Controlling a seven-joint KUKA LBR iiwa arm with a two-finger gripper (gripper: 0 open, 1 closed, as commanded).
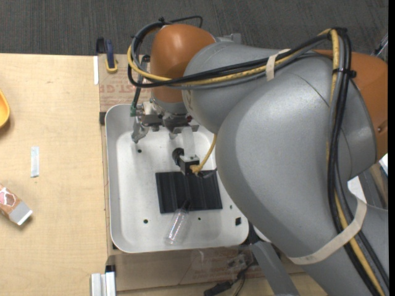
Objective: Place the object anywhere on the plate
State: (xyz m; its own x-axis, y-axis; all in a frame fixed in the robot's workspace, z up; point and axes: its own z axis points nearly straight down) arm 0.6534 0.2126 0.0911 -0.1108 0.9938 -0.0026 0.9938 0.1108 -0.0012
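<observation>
In the white bin (117, 184): a black ribbed plate (188, 192) lies flat near the middle of the floor, with a clear tube (176, 227) just below it in the view.
Clear tube: it lies on its side on the bin's white floor, slanted, its upper end at the plate's near edge and the rest pointing away toward the bin's near wall. Whether that end rests on the plate or only touches its edge, I cannot tell.
Black ribbed plate: rectangular, with ribs running away from the camera. Its right part sits under the edge of the arm.
Hand (157, 128): it hangs over the far part of the bin, above the plate in the view and well apart from the tube.
Hand's state: I cannot tell whether it is spread or pressed together, and nothing shows in its grasp.
Arm (290, 153): grey and bulky, it comes in from the right and covers the bin's right side. An orange dome sits above the wrist, with yellow and black cables looped over it.
Bench (55, 103): pale wood lies to the left of the bin.
On the bench's left edge: an orange thing (3, 111) is cut off by the frame.
Mid-left of the bench: a small pale strip (34, 162) lies alone.
Below the strip: a brown and grey packet (13, 205) lies slanted at the frame's edge.
At the bench's far edge: a blue clamp (110, 53) stands beside a piece of cardboard (118, 85) with red lettering, just beyond the bin's far left corner.
</observation>
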